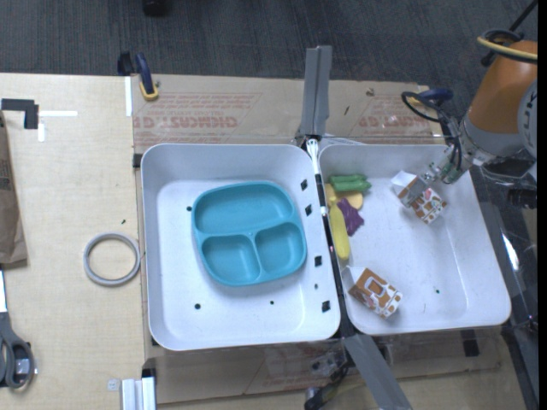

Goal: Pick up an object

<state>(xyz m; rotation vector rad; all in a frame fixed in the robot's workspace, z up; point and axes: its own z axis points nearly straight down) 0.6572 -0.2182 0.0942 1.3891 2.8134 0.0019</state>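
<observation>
1. The gripper (441, 172) sits at the upper right of the frame, right at a small printed carton (421, 198) in the right bin (479, 289); whether it's clamped or loose, I can't tell.
2. Second boxy carton (375, 292) lies lower in that bin; yellow, green and purple toy food (345, 210) hugs its left wall.
3. Left bin (171, 254) holds a smooth blue divided plate (249, 232).
4. Pale wooden bench (60, 186), tape ring (111, 258) at left.

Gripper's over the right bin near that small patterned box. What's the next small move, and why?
Probably a short descent onto the patterned box. The gripper sits at its upper-right edge and nothing shows between its fingers, so no grasp yet. The other box and the toy food lie further off.
</observation>
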